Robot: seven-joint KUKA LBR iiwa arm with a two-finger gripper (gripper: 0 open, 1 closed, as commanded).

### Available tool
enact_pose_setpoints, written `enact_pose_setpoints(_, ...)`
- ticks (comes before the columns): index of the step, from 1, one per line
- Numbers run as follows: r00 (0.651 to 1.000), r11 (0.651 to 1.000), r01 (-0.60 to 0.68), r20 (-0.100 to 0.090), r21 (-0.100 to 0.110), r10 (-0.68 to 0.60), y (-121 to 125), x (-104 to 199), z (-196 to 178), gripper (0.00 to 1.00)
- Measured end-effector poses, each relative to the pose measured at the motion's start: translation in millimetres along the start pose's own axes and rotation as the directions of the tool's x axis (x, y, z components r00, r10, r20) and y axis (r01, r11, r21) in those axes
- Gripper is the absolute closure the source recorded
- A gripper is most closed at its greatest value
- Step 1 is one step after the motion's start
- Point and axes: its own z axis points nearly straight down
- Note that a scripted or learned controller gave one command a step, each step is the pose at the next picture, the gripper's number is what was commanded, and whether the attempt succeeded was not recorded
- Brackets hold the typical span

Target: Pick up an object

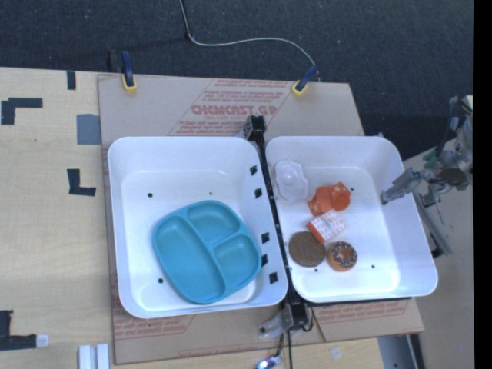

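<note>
Bench (46, 229) bears cardboard sheet (231, 106) under two bins (123, 160).

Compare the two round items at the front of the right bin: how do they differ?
The brown disc is plain, dark brown all over and slightly larger; the patterned round item beside it has an orange-brown rim and a dark, speckled face. The brown disc lies nearer the divider between the bins; the patterned round item lies further toward the right bin's middle. Both lie flat, side by side and nearly touching.

Hand (393, 191) low at right edge (arm mostly cropped).
</note>
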Motion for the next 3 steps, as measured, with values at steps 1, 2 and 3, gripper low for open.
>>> enact_pose_setpoints(1, 1.000, 1.000, 0.004, 0.003, -0.011, -0.004, 2, 1, -6, 0.00)
enact_pose_setpoints(2, 1.000, 1.000, 0.004, 0.001, -0.005, -0.004, 2, 8, 56, 0.00)
enact_pose_setpoints(3, 1.000, 1.000, 0.004, 0.000, -0.004, -0.004, 1, 16, 119, 0.00)
